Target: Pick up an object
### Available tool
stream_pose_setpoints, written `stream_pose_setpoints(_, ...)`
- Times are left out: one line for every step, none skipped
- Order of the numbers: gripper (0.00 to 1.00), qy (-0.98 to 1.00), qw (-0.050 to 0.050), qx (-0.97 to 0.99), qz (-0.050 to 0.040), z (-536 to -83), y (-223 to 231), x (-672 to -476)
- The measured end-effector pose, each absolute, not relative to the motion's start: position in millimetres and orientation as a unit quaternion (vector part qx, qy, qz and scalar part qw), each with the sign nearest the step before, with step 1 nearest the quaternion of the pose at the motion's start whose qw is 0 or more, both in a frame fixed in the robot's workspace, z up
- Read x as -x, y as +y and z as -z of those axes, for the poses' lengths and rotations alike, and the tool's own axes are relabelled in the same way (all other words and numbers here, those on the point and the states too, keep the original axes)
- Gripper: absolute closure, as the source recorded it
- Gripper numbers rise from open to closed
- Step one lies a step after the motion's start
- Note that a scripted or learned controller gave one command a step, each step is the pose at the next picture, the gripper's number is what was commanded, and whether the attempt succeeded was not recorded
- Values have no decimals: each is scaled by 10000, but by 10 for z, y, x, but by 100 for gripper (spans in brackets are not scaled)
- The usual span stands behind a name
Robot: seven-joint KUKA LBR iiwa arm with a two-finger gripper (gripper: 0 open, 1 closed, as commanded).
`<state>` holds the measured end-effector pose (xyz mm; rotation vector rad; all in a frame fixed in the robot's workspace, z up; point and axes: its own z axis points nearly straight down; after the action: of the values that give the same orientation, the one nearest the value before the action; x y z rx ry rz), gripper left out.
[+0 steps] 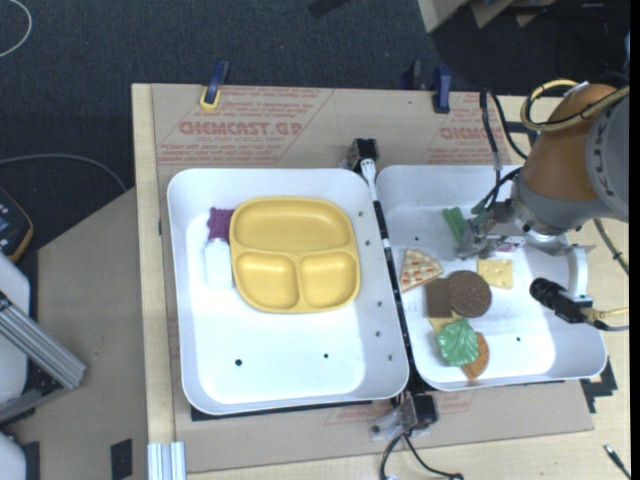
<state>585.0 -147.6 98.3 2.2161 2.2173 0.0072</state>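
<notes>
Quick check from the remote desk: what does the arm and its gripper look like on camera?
A grey arm with a rounded orange band above the wrist, looped by yellow and black cables. The gripper is a small grey metal assembly.

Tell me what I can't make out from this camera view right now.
- Tool: blurred against the arm in the right bin; finger state unclear.
- Green item: partly behind the tool; contact unclear.
- Purple item and white item: tucked under the yellow tray; shapes unclear.
- Arm: cut off by the right edge.
</notes>
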Motion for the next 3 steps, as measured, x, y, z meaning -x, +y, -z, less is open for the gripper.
stream_pose_setpoints(100, 7074, 33, -7068, -16, -1567, -1442, -5782)
stream_pose_setpoints(100, 7076, 38, -7066, -20, -2164, -1408, -5718)
stream_pose_setpoints(100, 7075, 21, -7067, -10, -2256, -1407, -5727)
